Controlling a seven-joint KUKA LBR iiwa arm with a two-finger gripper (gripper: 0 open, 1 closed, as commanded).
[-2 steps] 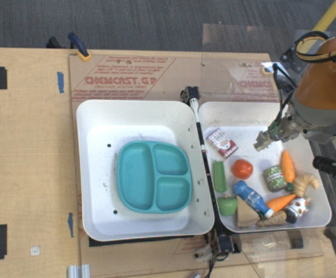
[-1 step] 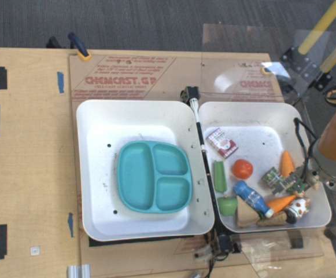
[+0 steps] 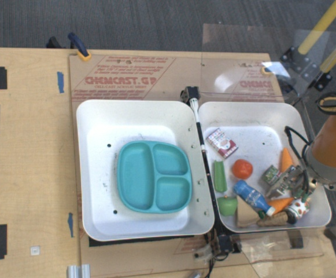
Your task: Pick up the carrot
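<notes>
An orange carrot (image 3: 286, 158) lies near the right wall of the right bin (image 3: 254, 116), its tip pointing up. A second orange piece (image 3: 280, 204) lies lower down, toward the bin's front right corner. My gripper (image 3: 279, 179) is down in the bin between these two orange pieces, just below and left of the carrot. The grey arm with its orange band (image 3: 332, 145) comes in over the bin's right rim and hides part of that side.
The right bin also holds a red-and-white packet (image 3: 221, 142), a red ball-like fruit (image 3: 242, 168), a green stick (image 3: 219, 175), a green fruit (image 3: 228, 205), a blue bottle (image 3: 253, 196) and a brown card piece (image 3: 248, 216). A teal divided plate (image 3: 154, 176) sits in the left bin (image 3: 98, 132).
</notes>
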